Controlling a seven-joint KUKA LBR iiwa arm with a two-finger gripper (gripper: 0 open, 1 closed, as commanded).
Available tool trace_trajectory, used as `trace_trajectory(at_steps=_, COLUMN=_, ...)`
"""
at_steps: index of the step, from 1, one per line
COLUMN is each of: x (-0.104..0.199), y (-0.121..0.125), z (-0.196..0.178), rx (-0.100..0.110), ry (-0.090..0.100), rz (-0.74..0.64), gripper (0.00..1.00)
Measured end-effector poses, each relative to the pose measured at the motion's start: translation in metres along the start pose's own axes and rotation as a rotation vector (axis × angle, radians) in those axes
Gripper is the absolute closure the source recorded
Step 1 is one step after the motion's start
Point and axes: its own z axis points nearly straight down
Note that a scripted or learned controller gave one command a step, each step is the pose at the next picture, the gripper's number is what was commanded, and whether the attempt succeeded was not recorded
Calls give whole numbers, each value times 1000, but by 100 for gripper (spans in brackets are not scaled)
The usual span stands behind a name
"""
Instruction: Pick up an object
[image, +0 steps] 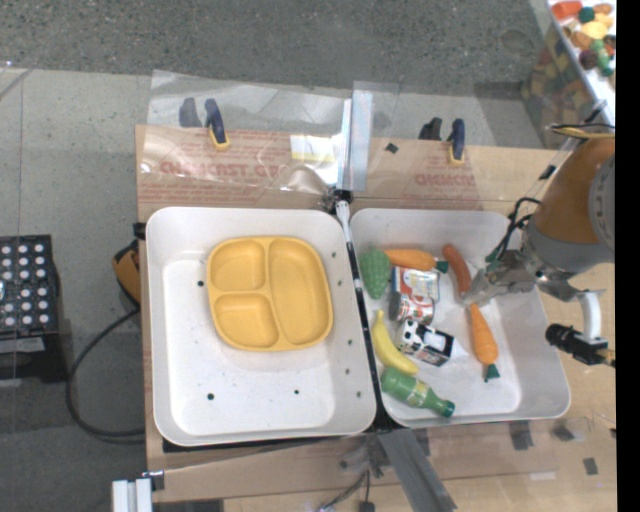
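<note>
Gripper (488, 283) hung low in right bin (540, 395) between two carrots (482, 338), its opening indiscernible, nothing visibly held; best to centre squarely over one carrot, clear of neighbours, before closing.

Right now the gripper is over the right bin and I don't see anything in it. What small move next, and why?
Probably shift a little toward the near side and lower onto the carrot. The gripper sits just above that carrot's upper end in the right bin, and the carrot lies apart from the banana and the cow-patterned carton, so it looks like the closest uncluttered pick.
</note>
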Motion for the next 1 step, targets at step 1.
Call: trace_trajectory(at_steps=1, x=0, y=0, z=1, rx=1, ry=0, rz=0, gripper=0)
